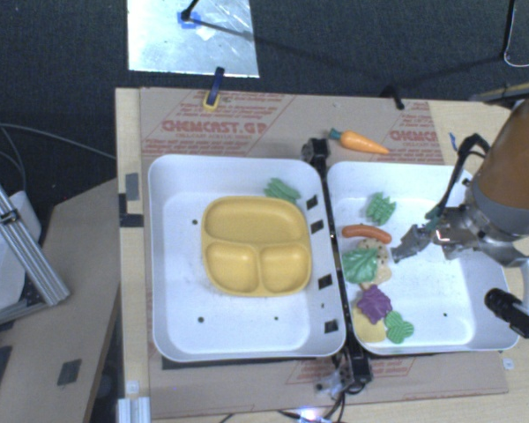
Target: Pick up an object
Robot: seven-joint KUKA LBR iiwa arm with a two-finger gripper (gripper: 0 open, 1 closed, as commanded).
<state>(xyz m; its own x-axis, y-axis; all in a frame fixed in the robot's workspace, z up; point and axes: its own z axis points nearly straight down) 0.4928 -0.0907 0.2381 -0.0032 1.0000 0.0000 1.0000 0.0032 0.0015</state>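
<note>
My gripper (404, 243) hangs over the middle of the right bin (441, 324), pointing left, open with nothing between its fingers. Just left of its tips lie a red sausage (367, 233) and a green lettuce leaf (362, 263). A smaller green leaf (381, 207) sits further back. Toward the bin's front are a purple grape bunch (374, 303), a pale yellow piece (368, 325) and a small green piece (398, 329).
The left bin (176, 324) holds a yellow divided plate (256, 245) and a green toy (282, 189) at its back. An orange carrot (359, 142) lies on the cardboard behind the bins. The divider (333, 254) runs between the bins.
</note>
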